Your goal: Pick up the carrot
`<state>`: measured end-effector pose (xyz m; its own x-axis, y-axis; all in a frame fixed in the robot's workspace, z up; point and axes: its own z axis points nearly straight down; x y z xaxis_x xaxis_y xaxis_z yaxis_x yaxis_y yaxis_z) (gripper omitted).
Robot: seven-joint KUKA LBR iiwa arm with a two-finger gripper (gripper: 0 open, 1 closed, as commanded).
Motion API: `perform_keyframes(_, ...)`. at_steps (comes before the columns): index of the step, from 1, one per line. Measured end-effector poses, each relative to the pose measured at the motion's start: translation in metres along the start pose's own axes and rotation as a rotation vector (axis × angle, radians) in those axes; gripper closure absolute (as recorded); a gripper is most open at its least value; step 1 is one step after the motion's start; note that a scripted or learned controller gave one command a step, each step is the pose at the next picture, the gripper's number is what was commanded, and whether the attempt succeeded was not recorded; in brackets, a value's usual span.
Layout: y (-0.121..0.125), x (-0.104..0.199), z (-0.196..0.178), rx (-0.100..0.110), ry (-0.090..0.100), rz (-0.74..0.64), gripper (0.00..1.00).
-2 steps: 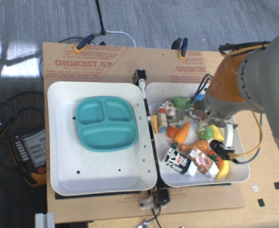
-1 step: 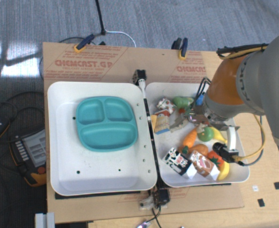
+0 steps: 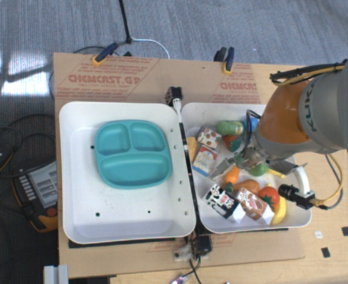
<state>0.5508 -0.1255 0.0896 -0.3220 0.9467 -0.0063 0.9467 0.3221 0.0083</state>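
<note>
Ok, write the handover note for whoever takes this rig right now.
Tool: down in the right bin, among the toy food; whether it is open or shut cannot be told from this view.
Carrot: small orange piece lying in the right bin, just below the tool, next to the black-and-white carton.
Teal plate: sits in the left bin.
Done: arm has reached the carrot's area.
Left: grip the carrot and lift it.
</note>
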Motion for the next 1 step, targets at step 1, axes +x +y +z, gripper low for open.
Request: perform_keyframes(1, 0.0017, -0.0005, -0.011, -0.005, -0.002, 0.001, 1.0)
